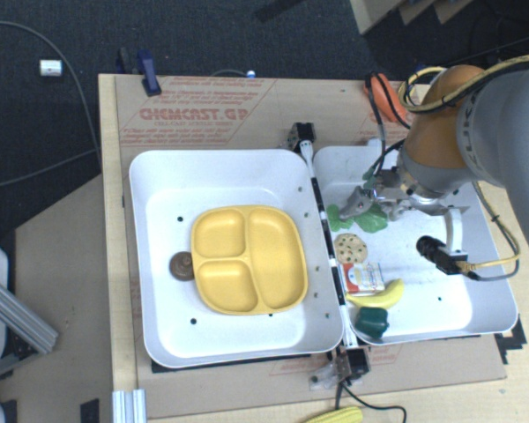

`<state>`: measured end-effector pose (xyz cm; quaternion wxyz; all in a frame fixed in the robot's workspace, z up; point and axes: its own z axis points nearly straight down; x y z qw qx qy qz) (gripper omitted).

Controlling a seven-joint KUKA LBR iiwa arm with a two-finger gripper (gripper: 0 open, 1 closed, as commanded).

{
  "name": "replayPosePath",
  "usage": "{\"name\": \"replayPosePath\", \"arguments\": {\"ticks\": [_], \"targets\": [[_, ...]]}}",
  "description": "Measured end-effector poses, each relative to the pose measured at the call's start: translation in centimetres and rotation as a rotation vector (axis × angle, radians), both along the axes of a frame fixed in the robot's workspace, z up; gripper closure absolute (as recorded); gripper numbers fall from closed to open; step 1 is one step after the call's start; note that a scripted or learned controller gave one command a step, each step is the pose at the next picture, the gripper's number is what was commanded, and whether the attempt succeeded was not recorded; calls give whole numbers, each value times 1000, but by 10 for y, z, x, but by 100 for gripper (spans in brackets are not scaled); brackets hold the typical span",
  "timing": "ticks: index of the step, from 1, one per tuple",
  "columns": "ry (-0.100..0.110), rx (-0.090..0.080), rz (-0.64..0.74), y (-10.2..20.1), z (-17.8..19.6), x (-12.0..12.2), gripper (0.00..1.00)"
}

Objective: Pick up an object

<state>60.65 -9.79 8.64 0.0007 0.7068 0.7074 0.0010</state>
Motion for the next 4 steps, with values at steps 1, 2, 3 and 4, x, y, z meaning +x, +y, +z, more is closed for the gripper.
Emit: {"name": "replayPosePath", "arguments": {"ticks": [1,2,3,4], "targets": [[-6,0,0,0,12,2,100],[-5,0,0,0,11,2,0],[2,-1,0,-18,-2,49,0],[4,-1,-2,-37,-2,-14,0]]}}
